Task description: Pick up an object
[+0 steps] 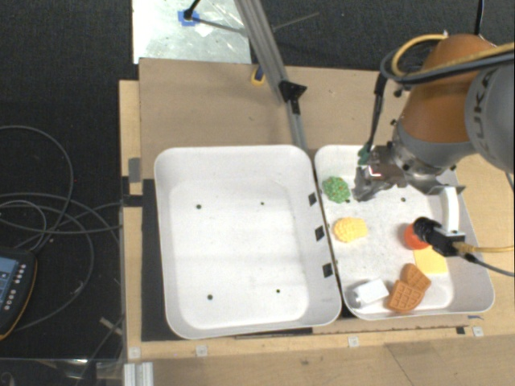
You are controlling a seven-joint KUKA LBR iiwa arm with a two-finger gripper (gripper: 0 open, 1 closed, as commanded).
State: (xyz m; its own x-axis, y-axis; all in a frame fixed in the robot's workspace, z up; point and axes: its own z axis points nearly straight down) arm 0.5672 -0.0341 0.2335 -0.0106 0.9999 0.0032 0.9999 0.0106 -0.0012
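None of the objects looks lifted yet. Nearest the gripper [368, 185] is a green broccoli-like piece [336, 188], lying on the floor of the right bin [475, 292] just beside it; whether the claw is wide or narrow, I cannot tell. A yellow corn piece [349, 230], waffle [407, 288] and white block [369, 292] lie nearer the camera. The left bin [237, 232] sits alongside on the brown bench [209, 103], with cables [48, 207] on dark floor.

right bin [479, 296] — six items | pincer [364, 185] beside broccoli [336, 188]
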